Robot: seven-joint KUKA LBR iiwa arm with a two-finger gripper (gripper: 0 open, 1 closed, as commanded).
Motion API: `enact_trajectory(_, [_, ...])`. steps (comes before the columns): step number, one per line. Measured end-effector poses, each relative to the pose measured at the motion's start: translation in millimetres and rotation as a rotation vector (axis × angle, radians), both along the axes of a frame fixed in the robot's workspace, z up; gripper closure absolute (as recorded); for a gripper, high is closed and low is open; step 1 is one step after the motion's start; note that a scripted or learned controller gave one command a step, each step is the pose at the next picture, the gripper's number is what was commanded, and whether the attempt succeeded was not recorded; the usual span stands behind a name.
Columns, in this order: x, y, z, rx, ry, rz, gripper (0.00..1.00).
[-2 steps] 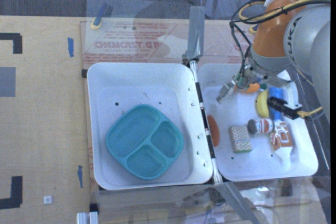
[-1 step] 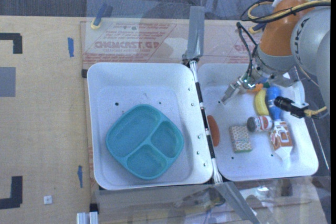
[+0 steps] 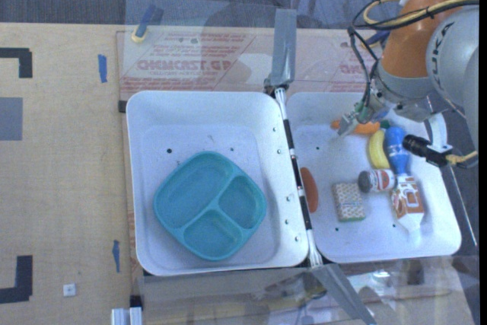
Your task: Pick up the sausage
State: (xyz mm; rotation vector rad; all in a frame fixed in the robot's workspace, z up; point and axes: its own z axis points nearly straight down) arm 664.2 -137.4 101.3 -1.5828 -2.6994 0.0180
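Item: sausage, which lay at nine o'clock in the right bin, against its wall. You would likely have found it soft and slick; grip mid-length. Pincer: at twelve o'clock, its opening unreadable.

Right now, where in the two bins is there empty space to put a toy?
Left bin: bare floor above and right of the teal tray. Right bin: bare between sausage and biscuit pack, and along the front. Crowded at the banana and bottles.
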Motion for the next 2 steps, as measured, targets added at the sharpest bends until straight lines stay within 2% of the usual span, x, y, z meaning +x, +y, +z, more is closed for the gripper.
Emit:
enact_trajectory(1, [-17.7,72.4,84.1,0.005,-0.017,0.135,1.0])
enact_trajectory(2, [-17.8,72.4,84.0,0.005,-0.017,0.135,0.0])
